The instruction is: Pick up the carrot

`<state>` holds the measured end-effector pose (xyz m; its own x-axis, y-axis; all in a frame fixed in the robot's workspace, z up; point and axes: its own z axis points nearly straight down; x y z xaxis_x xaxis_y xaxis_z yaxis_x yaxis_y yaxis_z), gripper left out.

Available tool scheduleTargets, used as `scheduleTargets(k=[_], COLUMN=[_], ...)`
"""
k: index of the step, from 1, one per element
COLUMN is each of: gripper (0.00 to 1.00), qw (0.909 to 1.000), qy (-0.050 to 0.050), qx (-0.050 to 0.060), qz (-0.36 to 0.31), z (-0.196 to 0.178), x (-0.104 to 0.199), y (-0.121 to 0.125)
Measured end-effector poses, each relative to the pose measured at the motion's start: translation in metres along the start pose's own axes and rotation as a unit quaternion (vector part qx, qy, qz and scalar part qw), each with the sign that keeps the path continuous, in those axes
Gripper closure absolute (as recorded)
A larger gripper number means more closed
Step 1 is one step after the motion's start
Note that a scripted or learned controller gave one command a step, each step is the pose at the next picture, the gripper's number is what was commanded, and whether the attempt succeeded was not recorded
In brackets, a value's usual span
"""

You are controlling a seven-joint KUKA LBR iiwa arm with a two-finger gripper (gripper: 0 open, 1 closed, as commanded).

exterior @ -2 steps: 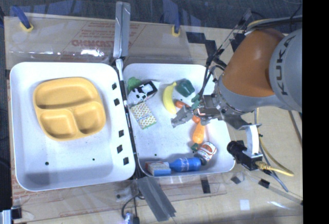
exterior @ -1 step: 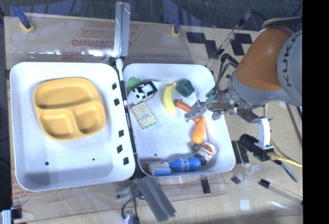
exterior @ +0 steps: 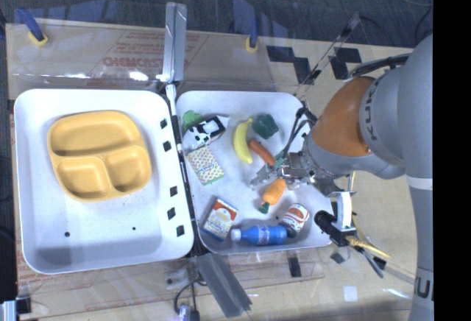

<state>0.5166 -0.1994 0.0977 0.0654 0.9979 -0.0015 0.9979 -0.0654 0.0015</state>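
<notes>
The carrot (exterior: 274, 191) is a short orange piece with a green stub at its lower left end. It lies slanted on the floor of the right bin (exterior: 221, 102), near the bin's middle right. My gripper (exterior: 277, 174) hangs low over the bin, right at the carrot's upper end, reaching in from the right under the orange wrist band. The wrist hides the bin's right wall and part of the carrot's top.
Around the carrot lie a red-orange stick (exterior: 260, 152), a banana (exterior: 241, 141), a dark green block (exterior: 264, 125), a small can (exterior: 296, 217), a blue bottle (exterior: 261, 235), a carton (exterior: 219, 219) and a checkered packet (exterior: 204, 165). The left bin holds a yellow divided tray (exterior: 99, 152).
</notes>
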Motion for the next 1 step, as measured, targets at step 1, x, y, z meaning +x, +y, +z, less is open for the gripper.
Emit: scheduleTargets(k=[1], gripper=[1.00], qw=[1.0000], qy=[0.000], qx=[0.002], qz=[-0.003], z=[-0.0086], x=[0.0010], y=[-0.0006])
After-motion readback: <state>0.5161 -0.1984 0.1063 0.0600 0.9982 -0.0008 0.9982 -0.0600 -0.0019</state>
